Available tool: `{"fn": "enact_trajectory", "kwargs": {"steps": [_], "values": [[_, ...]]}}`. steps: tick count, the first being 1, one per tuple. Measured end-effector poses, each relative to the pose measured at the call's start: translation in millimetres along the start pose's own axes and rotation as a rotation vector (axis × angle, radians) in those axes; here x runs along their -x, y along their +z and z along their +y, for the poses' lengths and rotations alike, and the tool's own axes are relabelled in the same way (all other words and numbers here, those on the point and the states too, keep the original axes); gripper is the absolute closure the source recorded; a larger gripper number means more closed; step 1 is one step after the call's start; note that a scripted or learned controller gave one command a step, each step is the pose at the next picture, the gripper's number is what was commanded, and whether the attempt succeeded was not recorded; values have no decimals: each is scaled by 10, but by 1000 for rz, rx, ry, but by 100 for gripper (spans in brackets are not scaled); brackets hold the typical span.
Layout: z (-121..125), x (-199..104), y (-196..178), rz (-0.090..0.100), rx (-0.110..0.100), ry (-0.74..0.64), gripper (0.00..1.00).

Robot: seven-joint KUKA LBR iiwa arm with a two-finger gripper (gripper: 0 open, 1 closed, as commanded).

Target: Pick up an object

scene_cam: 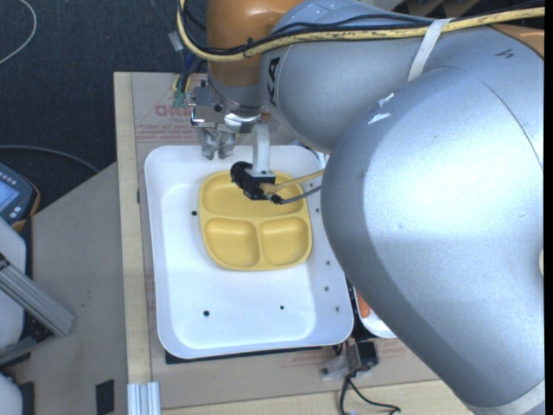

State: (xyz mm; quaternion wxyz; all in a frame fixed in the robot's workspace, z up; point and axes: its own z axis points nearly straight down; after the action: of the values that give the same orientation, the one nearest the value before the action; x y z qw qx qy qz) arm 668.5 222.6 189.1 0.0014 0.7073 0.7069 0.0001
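Just below gripper (235, 148), yellow tray (256, 223)

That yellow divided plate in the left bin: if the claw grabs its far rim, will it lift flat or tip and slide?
The yellow divided plate looks like stiff moulded plastic, so it probably won't flex. It seems wide and shallow, so a hold by one rim would likely let the near side droop. Its surface and the white bin both look smooth, so a push from the claw may well slide it.

The arm (432, 206) is bulky, with smooth grey rounded shells and a glossy orange band (251, 15) above the wrist. Yellow and black cables (346, 31) loop around that band, and a white strap (428, 46) crosses the grey shell beside it.
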Motion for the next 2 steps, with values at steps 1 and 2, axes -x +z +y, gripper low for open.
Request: {"fn": "enact_trajectory", "kwargs": {"steps": [1, 2], "values": [[-489, 248, -1984, 8, 18, -1, 100], [-760, 316, -1880, 1, -6, 0, 100]]}}
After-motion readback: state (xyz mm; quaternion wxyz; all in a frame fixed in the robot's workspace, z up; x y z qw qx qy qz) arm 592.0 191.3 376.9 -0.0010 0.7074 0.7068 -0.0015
